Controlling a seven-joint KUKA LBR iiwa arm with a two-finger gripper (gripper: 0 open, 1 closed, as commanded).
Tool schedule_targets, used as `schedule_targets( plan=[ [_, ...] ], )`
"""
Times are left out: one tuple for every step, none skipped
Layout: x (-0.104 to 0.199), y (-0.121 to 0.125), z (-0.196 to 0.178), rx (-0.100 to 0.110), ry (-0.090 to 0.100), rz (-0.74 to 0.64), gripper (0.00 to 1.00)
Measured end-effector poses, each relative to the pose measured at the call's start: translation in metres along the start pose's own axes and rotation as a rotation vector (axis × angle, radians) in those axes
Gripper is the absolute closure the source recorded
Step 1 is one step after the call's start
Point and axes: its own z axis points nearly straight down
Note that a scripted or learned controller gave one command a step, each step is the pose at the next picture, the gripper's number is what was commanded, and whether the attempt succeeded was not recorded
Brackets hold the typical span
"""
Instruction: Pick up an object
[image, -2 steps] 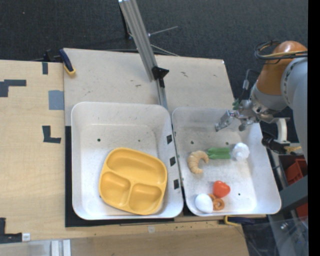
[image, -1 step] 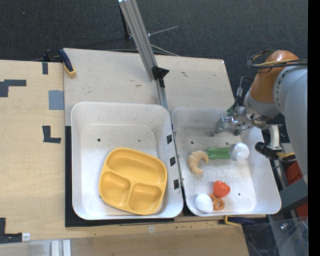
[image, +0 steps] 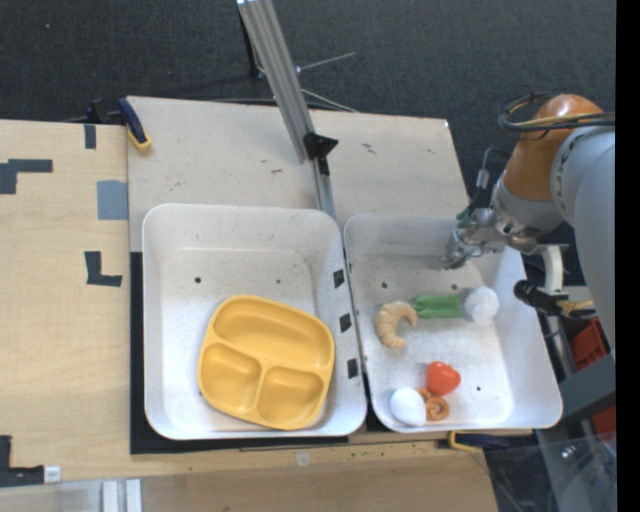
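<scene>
The right bin (image: 400, 240) holds a tan croissant-shaped toy (image: 394, 322), a green stick with a white ball end (image: 452, 305), a red piece (image: 442, 377), a white egg (image: 407, 404) and a small orange curl (image: 435, 405). My gripper (image: 460, 252) hangs over the bin's far right part, above and just behind the green stick. Nothing shows between its fingers. Whether they are apart is too small to tell.
The left bin (image: 180, 250) carries a yellow divided tray (image: 266, 360). A grey metal pole (image: 290, 90) slants down to the rim between the bins. A wooden bench top (image: 50, 250) lies to the left. A yellow-and-blue clamp (image: 135, 124) sits at the back left.
</scene>
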Motion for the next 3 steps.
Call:
schedule_targets(
  plan=[
    [0.000,0.005,-0.064,-0.008,0.001,0.003,1.00],
    [0.000,0.006,-0.118,-0.007,0.001,0.003,1.00],
    [0.057,-0.001,-0.124,-0.002,0.003,-0.001,1.00]
  ],
)
